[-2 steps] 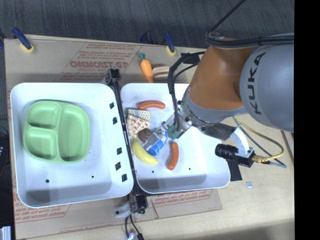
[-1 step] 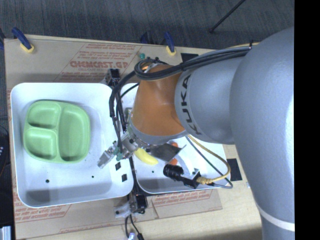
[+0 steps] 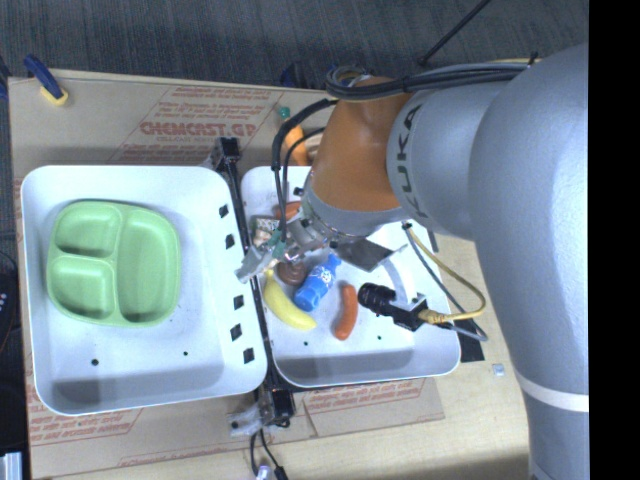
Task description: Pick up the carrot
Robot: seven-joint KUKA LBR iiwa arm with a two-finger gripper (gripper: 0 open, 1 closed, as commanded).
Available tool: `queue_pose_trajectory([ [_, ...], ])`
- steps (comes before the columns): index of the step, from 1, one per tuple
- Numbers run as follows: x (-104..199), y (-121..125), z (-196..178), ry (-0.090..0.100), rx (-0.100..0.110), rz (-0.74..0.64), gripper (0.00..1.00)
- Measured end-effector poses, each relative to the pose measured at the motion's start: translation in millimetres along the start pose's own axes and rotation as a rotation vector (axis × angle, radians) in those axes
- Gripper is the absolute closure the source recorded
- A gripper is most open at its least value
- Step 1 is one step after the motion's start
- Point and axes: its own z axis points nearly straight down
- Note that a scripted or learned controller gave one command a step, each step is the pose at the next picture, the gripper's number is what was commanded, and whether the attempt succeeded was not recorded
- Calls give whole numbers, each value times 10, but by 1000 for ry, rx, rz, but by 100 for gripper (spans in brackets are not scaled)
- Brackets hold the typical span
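Observation:
The carrot (image 3: 345, 311) is a short orange stick lying near the front of the right bin (image 3: 400, 363). It rests apart from the other items, to the right of a blue bottle (image 3: 313, 284). My gripper (image 3: 272, 255) hangs low over the left side of the right bin, close to the divider between the bins. It is up and to the left of the carrot, with the bottle and a banana (image 3: 287, 308) lying between them. Nothing orange shows at the gripper's tip.
A green divided plate (image 3: 115, 261) lies in the left bin (image 3: 60, 388). A small brown item (image 3: 291, 269) sits just below the gripper. The arm hides much of the right bin's back, where an orange object (image 3: 297, 144) peeks out.

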Motion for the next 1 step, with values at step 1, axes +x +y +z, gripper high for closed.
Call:
queue_pose_trajectory([
  [1, -161, 1231, -3, 1, 0, 66, 0],
])
